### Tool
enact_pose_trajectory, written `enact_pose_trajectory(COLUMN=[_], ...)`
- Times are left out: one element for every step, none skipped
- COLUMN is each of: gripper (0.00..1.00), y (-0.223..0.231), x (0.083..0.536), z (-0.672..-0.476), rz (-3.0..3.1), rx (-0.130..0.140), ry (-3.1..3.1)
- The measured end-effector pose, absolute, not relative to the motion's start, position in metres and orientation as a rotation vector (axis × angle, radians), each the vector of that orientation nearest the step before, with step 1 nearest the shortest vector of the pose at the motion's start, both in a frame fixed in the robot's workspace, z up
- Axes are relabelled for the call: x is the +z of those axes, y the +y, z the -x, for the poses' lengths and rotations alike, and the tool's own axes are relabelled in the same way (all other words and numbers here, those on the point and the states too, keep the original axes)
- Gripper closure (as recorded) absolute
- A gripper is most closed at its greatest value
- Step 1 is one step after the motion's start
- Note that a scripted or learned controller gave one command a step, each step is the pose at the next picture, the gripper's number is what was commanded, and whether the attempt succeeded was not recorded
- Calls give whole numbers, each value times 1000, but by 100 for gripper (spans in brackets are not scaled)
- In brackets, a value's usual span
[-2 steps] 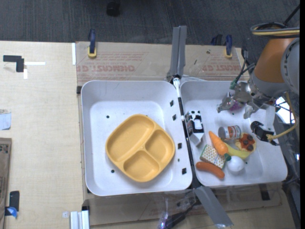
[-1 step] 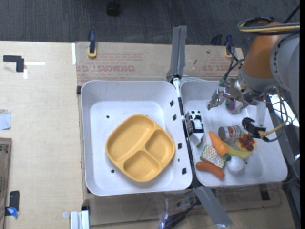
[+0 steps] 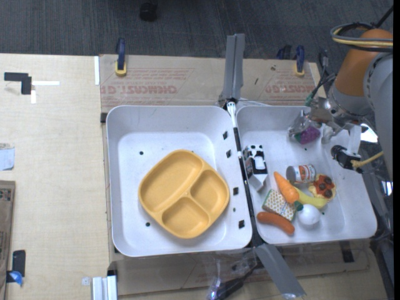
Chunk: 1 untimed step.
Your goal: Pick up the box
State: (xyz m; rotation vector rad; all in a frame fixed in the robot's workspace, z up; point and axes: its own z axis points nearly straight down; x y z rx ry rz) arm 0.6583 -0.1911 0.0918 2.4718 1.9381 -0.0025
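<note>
A small black-and-white box [image 3: 255, 162] lies in the right bin [image 3: 275, 115], against its left wall. The gripper [image 3: 304, 125] hangs over the bin's far right corner, well away from the box to the upper right. A purple toy [image 3: 309, 135] sits right at the gripper's tip; whether it is gripped cannot be made out. The grey arm with its orange band [image 3: 365, 55] comes in from the right edge.
Crowded in the right bin's near half are a green checked packet [image 3: 278, 204], a carrot [image 3: 287, 189], a small can [image 3: 302, 173], a red sausage [image 3: 275, 222], a white ball [image 3: 308, 215] and a yellow piece [image 3: 314, 199]. The left bin [image 3: 119, 167] holds a yellow divided plate [image 3: 183, 194].
</note>
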Motion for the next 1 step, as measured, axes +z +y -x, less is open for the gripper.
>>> enact_pose_trajectory(gripper=[0], y=[-209], x=[163], z=[-590], rz=[-2571], rx=[-3], ry=[1805])
